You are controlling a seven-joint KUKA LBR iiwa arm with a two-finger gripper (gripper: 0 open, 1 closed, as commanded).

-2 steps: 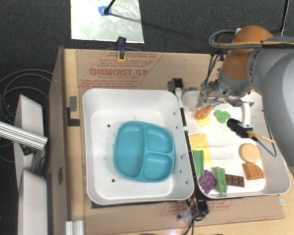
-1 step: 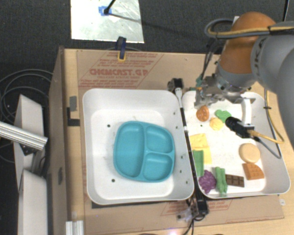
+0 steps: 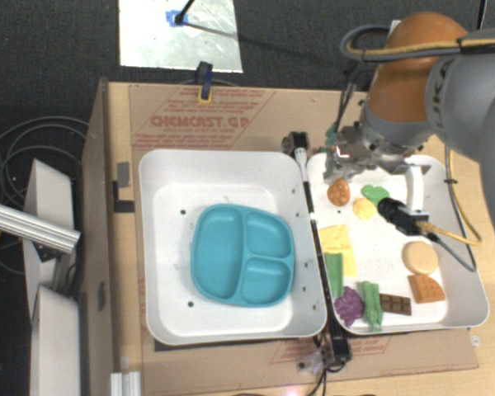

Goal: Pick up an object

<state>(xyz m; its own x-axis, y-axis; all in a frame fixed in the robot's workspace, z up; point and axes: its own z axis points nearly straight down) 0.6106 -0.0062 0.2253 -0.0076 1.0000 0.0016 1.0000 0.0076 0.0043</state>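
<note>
- The desk (image 3: pixel 115 122) carries two white bins side by side, so picking has a source and a drop side.
- The left bin (image 3: pixel 169 180) holds a teal divided plate (image 3: pixel 243 254).
- The right bin (image 3: pixel 470 295) holds the toy foods, spread apart, probably for easy grasping.
- The gripper (image 3: pixel 346 159) hangs over that bin's far-left corner, just above a brown egg-shaped piece (image 3: pixel 338 192), likely the target; whether its fingers are spread or pressed together, I cannot tell.
</note>
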